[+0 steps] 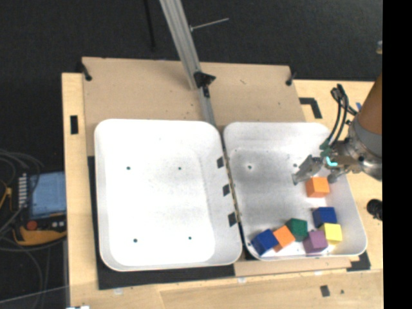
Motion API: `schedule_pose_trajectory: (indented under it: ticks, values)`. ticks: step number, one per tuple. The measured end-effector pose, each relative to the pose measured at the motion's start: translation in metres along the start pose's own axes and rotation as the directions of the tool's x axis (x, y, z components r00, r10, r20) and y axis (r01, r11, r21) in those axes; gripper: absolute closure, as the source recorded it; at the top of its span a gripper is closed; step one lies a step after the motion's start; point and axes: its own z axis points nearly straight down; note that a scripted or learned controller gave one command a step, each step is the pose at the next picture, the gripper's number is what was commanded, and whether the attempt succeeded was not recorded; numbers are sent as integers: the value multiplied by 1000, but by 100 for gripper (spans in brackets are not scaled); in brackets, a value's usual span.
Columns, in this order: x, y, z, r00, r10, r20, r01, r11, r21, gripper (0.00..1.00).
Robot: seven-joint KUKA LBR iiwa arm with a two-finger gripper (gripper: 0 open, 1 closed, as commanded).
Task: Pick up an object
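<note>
We see the arm (370, 118) coming in from the right side, with its orange band at the picture's edge and black cables running along the wrist. The wrist bends down and to the left. The claw (315, 170) points to the lower left; its fingers seem spread apart, though the view is blurred there.
</note>
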Motion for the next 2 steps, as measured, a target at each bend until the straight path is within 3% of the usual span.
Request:
schedule_pose_trajectory:
  ticks: [1,2]
  values:
    - [0,1,-2,1000,1,1,-1,1000,-4,0]
    - [-2,8,58,1000,5,3,-5,1000,2,0]
